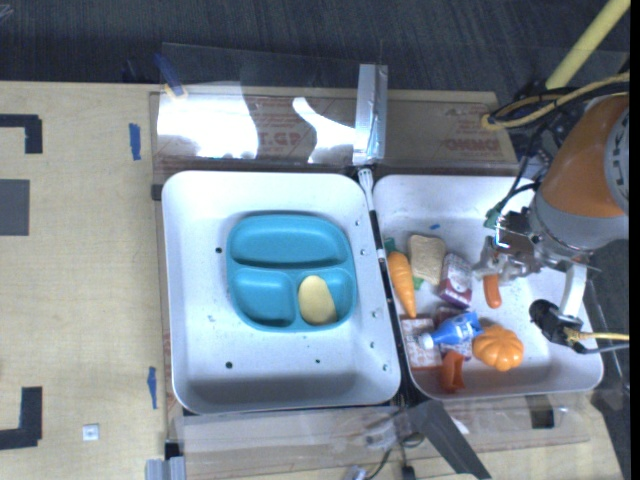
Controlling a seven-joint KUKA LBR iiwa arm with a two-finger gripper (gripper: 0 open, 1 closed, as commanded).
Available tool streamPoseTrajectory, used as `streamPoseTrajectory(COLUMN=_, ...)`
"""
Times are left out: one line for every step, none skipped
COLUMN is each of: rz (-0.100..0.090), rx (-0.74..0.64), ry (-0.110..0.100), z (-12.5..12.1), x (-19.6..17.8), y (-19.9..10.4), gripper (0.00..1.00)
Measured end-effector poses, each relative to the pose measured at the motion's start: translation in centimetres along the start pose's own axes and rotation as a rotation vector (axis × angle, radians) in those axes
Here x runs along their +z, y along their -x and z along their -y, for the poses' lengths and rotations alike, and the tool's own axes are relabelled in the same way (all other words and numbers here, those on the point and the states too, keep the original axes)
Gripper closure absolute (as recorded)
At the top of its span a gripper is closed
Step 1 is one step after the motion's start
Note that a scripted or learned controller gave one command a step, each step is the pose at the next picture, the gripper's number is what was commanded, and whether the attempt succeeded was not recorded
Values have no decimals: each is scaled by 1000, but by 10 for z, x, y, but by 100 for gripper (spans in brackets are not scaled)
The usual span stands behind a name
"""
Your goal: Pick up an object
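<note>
My gripper (495,268) is low over the right bin (575,368), near its middle right. A small orange-red sausage-shaped piece (492,291) sits right at the gripper's tip, touching or almost touching it. To the left of the gripper lie a purple packet (456,282) and a tan bread slice (427,256). An orange carrot (402,281) lies along the bin's left wall. Nearer the front are a blue and white bottle (455,331), an orange pumpkin (498,349) and a red piece (452,370).
The left bin (190,348) holds a blue divided tray (285,268) with a yellow potato-like object (317,299) in its front right compartment. The grey arm with its orange band (592,173) comes in over the right bin's far right corner.
</note>
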State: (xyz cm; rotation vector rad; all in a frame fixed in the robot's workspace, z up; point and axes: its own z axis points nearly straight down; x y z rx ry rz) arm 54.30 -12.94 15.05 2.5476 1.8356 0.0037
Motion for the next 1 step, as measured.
streamPoseTrajectory(rz=-2, rx=29, ry=0, z=-31, x=-35, y=-73, gripper=100)
